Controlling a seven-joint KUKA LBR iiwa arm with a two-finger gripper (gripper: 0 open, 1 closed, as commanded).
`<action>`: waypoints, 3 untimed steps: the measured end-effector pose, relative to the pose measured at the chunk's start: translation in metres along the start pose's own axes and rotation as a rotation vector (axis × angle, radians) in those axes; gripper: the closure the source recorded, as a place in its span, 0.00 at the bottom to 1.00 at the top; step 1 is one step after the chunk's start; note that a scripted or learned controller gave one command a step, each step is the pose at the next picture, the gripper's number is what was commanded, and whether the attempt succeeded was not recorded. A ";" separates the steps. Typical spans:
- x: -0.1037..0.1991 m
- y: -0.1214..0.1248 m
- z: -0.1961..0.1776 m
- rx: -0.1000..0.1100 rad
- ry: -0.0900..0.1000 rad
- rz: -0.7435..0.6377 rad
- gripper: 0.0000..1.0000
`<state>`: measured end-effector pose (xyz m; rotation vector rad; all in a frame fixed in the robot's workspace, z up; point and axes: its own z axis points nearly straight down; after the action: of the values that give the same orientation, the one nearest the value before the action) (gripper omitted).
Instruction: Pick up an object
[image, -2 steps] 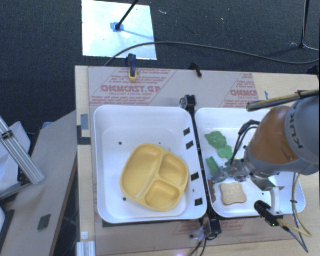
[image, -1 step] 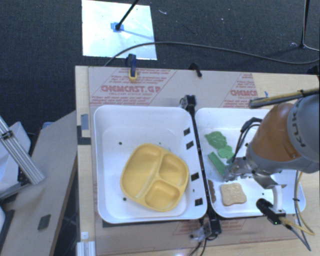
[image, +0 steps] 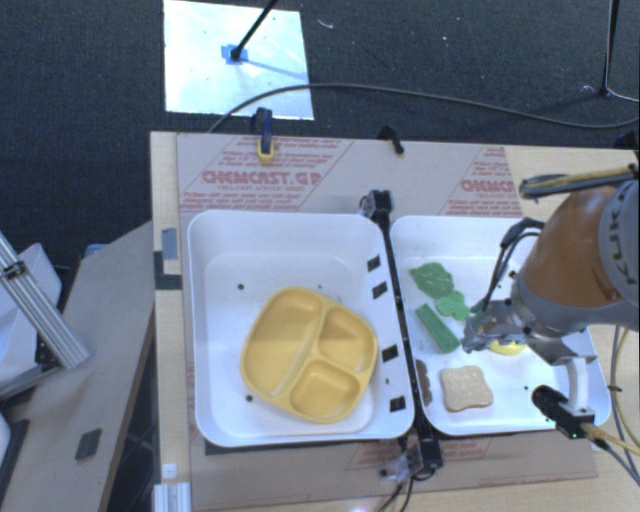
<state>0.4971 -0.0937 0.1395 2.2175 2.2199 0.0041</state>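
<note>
The right bin (image: 505, 225) holds a green leafy piece (image: 432, 278), a smaller green piece (image: 452, 303), a green bar (image: 437, 327), a toast slice (image: 466, 388) and a small brown piece (image: 423, 382) by the left wall. My gripper (image: 487, 333) hangs low over the middle of this bin, just right of the green bar. A yellow thing (image: 508, 348) peeks out from under the gripper and is mostly hidden by it. I cannot see anything held.
A yellow divided plate (image: 310, 352) lies in the left bin (image: 230, 240). Black clips (image: 380, 291) line the wall between the bins. The grey and orange arm (image: 585, 260) covers the right bin's right side. A cable crosses the floor behind the bench.
</note>
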 end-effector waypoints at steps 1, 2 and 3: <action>-0.001 0.002 -0.043 -0.001 0.000 -0.003 1.00; -0.005 -0.004 -0.090 -0.002 0.000 -0.003 1.00; 0.036 0.030 -0.084 0.001 0.002 -0.008 1.00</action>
<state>0.5266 -0.0572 0.2234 2.2096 2.2305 0.0054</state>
